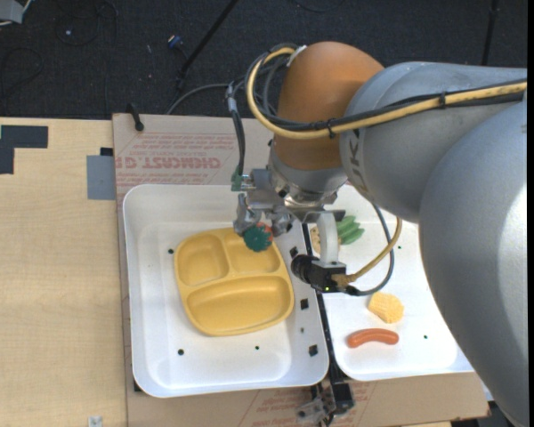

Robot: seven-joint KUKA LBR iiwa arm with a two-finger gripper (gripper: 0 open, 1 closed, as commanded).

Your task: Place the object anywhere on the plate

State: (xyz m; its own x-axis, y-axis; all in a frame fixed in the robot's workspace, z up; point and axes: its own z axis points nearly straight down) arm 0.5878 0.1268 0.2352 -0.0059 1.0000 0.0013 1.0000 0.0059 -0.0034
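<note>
Over the far right corner of the yellow plate [234,287], the claw [257,230] gripped a small green-and-red object [257,237]. Best practice: lower squarely over a compartment, then release gently.

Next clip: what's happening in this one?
A grey KUKA arm reaches in from the right, its gripper over the upper right corner of the yellow divided plate in the left bin. A small green-and-red object sits right at the gripper tip, above the plate's edge; whether it is gripped is unclear. In the right bin lie a green item, a yellow piece and a red sausage.
</note>
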